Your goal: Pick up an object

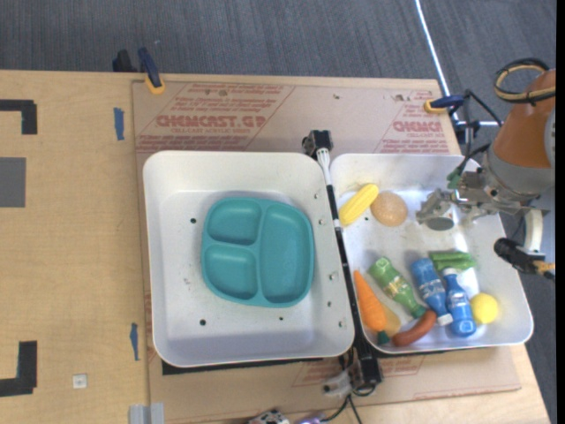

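The right bin (521, 321) holds several small items: a yellow corn cob (358, 203), a tan round ball (388, 209), a green bottle (395, 284), an orange carrot (370, 299), two blue bottles (426, 283) (458, 302), a green pepper-like piece (451, 259), a yellow lemon (484, 308) and a red sausage (415, 329). My gripper (435, 211) hangs over the upper right part of this bin, just right of the tan ball. Nothing shows between its fingers.
The left bin (168, 237) carries a teal divided plate (258, 249). A black clamp (316, 141) sits at the top of the seam between the bins. Cardboard (265, 113) lies under both bins, and cables (521, 73) loop at the arm's upper right.
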Motion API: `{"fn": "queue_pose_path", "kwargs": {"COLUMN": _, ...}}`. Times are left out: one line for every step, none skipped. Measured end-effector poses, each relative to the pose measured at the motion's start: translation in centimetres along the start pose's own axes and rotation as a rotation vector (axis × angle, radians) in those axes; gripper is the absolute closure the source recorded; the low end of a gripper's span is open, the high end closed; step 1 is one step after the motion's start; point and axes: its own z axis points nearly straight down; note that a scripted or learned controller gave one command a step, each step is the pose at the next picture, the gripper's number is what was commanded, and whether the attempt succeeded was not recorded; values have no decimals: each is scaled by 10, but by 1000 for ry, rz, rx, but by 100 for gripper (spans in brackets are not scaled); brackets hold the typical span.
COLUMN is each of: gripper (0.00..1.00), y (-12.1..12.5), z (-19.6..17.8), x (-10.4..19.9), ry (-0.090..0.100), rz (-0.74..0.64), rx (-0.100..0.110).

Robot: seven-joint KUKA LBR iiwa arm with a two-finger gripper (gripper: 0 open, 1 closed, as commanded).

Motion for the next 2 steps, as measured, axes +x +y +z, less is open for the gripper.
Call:
{"fn": "queue_pose_path", "kwargs": {"gripper": 100, "y": -2, "z": -8, "x": -7, "ry": -12, "rz": 5, "rx": 2}}
{"fn": "queue_pose_path", "kwargs": {"gripper": 100, "y": -18, "z": -91, "x": 57, "ry": -13, "rz": 233, "rx": 0}}
